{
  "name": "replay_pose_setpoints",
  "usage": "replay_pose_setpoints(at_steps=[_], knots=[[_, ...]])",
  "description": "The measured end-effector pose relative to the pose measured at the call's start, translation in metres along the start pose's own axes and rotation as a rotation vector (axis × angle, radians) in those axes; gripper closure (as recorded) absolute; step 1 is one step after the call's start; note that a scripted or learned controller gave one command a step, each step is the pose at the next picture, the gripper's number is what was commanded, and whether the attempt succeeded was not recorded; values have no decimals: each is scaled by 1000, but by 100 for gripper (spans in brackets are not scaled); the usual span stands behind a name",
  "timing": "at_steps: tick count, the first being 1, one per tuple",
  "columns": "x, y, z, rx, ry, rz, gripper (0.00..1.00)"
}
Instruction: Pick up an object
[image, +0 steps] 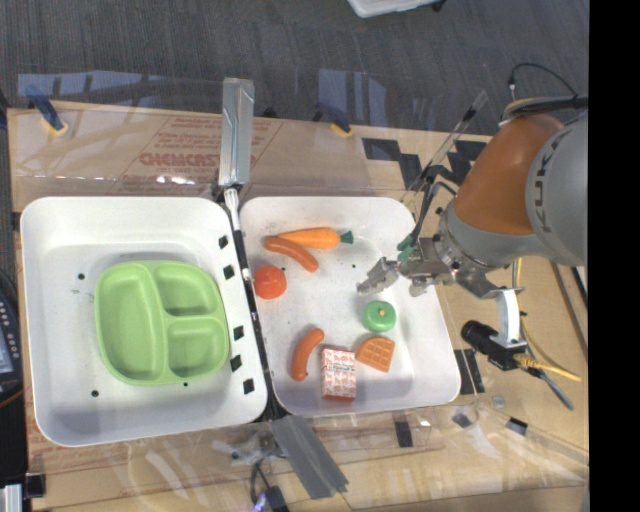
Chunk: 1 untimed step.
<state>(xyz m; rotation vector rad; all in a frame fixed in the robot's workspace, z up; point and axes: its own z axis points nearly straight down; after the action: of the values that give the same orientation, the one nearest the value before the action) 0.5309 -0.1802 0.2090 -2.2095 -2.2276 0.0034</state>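
- Reaching in from the right over the right bin (430, 385): grey arm (520, 190) with orange band, gripper (380, 276) hovering above bin floor near the right wall.
- Fingers look spread, nothing between them; tips aimed left, just above green round object (379, 316).
- Lying along the bin's far side: carrot (312, 238), long axis nearly horizontal, green stem end pointing right, tapered end left.
- Touching the carrot's left end: sausage (291, 252), long axis slanting down to the right.
- Sitting near the left wall: orange-red round object (269, 282); no clear long axis.
- Lying lower centre: second sausage (306, 353), long axis tilted, upper end right.
- Resting just beside it: red-white packet (338, 374), long axis near vertical; waffle-like piece (376, 353) touching packet's upper right.
- Sitting in left bin (40, 300): green divided plate (160, 322).
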Motion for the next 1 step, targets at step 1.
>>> replay_pose_setpoints(at_steps=[1], knots=[[38,-27,109,-16,-1,-28,0]])
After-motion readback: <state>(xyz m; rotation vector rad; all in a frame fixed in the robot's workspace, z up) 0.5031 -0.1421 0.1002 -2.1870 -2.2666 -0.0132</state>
